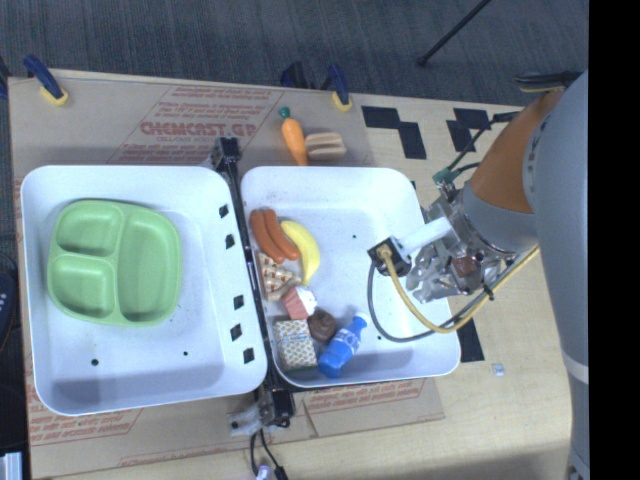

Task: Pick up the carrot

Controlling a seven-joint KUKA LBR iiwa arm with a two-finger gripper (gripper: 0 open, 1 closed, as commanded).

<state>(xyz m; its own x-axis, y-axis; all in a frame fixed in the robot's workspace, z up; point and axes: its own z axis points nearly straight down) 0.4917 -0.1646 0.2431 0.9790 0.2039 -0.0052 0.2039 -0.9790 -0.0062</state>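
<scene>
The gripper [448, 268], a grey metal head wound with a yellow cable, hangs over the right rim of the right-hand shallow white plastic bin [345, 190]; whether it is open or closed cannot be told, and nothing shows in its grasp. The grey arm with the orange band [520, 183] fills the space to the right of that bin.

The left-hand shallow white bin [120, 368] holds a smooth pale green divided plate [115, 261], with bare white floor around it on the near and right sides. In the right bin the small things crowd along the left wall, leaving its middle and right floor free: two reddish sausages [271, 234], a curved yellow banana [305, 248], a blue bottle [341, 347], a patterned cracker-like block [294, 341], a dark brown lump [322, 324] and a small pinkish piece [298, 302].

The small orange carrot with a green top [293, 138] lies outside both bins, on the printed cardboard sheet [190, 118] just beyond the right bin's far rim, touching a tan sandwich-like toy [325, 147] on its right.
</scene>
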